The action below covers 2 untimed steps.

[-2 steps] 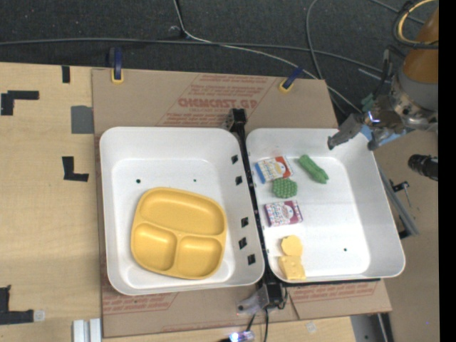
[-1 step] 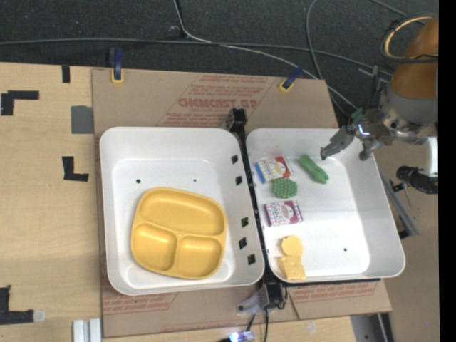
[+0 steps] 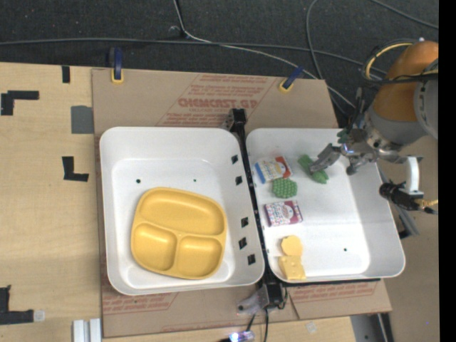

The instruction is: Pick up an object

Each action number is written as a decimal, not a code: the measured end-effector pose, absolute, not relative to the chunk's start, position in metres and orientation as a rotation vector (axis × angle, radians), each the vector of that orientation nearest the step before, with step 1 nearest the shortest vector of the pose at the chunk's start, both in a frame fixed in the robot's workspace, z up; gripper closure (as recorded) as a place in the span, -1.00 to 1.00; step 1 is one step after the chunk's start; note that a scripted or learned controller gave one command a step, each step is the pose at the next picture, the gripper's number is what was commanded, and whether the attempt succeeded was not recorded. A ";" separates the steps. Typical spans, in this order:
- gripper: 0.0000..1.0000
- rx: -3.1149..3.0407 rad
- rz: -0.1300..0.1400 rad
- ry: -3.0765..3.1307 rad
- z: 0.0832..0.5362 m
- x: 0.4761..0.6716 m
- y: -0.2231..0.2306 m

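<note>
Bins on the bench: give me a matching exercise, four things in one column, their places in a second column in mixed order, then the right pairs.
Things
1. yellow divided tray
2. green round piece
3. green object
4. yellow pieces

Places
A. right bin, at its front edge near the divider
B. left bin, towards the front
C. right bin, right at the gripper
D. right bin, between two small printed packets

Pairs: 1-B, 2-D, 3-C, 4-A
</note>
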State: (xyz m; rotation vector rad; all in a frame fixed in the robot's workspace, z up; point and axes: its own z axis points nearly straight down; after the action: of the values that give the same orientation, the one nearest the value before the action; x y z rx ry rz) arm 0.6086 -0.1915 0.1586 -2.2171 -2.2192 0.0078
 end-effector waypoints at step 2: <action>1.00 -2.218 0.003 -2.224 0.123 0.602 -0.195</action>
State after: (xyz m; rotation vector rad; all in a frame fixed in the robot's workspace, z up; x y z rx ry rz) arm 0.6015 -0.1953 0.1228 -2.2183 -2.2237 0.0031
